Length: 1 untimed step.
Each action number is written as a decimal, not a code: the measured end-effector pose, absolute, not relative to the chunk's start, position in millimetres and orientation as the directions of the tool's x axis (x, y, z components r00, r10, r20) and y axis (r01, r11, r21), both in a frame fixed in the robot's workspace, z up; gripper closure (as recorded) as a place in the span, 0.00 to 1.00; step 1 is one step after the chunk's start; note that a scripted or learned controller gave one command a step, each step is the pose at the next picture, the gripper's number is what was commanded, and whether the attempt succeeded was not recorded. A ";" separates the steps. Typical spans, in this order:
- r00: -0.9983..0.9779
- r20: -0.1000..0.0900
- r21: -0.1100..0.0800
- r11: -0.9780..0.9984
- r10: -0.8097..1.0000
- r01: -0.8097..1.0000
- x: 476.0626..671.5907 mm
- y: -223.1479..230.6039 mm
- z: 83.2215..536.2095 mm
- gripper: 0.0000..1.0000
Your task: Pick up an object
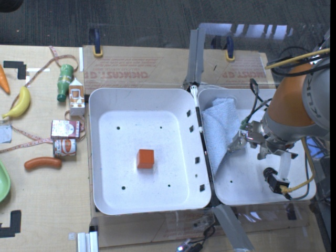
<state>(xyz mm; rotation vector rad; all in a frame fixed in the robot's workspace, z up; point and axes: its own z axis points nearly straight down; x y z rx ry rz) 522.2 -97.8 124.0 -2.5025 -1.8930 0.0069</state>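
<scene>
- 2 white bins sit side by side: the left bin (105, 193) holds 1 orange block (146, 158), lying slightly below the middle of its floor, well apart from every wall.
- The right bin (236, 193) holds a pale blue towel (218, 127), bunched against the wall at 9 o'clock and reaching toward 12 o'clock.
- The gripper (236, 140) hangs over the right bin at the towel's 3 o'clock edge, touching or just above the cloth; which one cannot be told, nor whether it is spread or pressed together.
- The arm (294, 101), with its orange band, covers the right bin's 3 o'clock side.
- Open room: the left bin's floor is bare all around the block; in the right bin, bare floor shows toward 6 o'clock.
- On the bench at 9 o'clock of the left bin lie a banana (18, 103), a green bottle (65, 81), a small carton (76, 100), a can (65, 147) and a sausage (43, 164), all apart from the bins.
</scene>
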 end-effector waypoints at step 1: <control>0.276 -0.002 -0.002 -0.276 0.961 0.961 541.4 -162.0 161.1 0.00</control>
